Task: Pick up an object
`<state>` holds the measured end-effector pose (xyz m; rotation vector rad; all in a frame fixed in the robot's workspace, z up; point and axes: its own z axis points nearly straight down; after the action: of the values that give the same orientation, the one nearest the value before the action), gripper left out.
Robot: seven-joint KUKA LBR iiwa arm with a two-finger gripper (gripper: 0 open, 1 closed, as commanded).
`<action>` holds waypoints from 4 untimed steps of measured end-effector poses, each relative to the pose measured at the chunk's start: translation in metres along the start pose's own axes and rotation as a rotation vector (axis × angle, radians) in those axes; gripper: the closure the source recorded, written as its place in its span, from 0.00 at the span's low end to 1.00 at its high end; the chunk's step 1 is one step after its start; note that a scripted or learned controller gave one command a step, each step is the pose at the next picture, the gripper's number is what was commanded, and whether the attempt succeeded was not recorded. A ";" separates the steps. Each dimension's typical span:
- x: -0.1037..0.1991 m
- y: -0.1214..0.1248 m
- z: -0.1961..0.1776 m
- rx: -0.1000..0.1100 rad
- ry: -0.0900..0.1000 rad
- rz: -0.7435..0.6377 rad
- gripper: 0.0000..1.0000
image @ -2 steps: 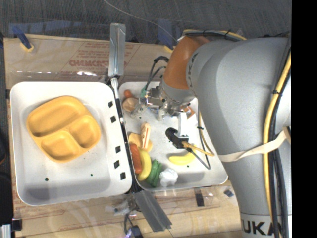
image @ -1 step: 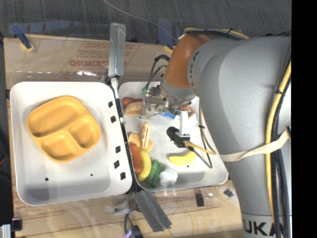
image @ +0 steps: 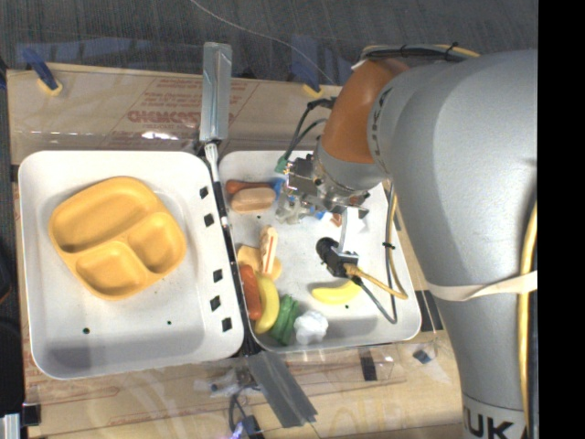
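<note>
A cardboard-covered counter [image: 110, 108] bears two glossy white bins. The hand [image: 306, 199], grip state hidden, hangs over the right bin [image: 402, 323]; a smooth curved yellow banana [image: 336, 293] lies just below it.

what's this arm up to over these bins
A grey robot arm with an orange band reaches in from the right over the right bin, its gripper low near the bin's far end, close to a hot dog. Nothing can be seen held. More toy food lies nearer in that bin: a banana, a white ball and a heap along the left wall. The left bin holds a yellow divided tray.
</note>
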<state>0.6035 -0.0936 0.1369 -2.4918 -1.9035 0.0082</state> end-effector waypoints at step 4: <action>0.040 -0.071 -0.356 -0.010 0.003 0.520 1.00</action>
<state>0.5478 -0.0367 0.4938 -2.9041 -1.2017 -0.0030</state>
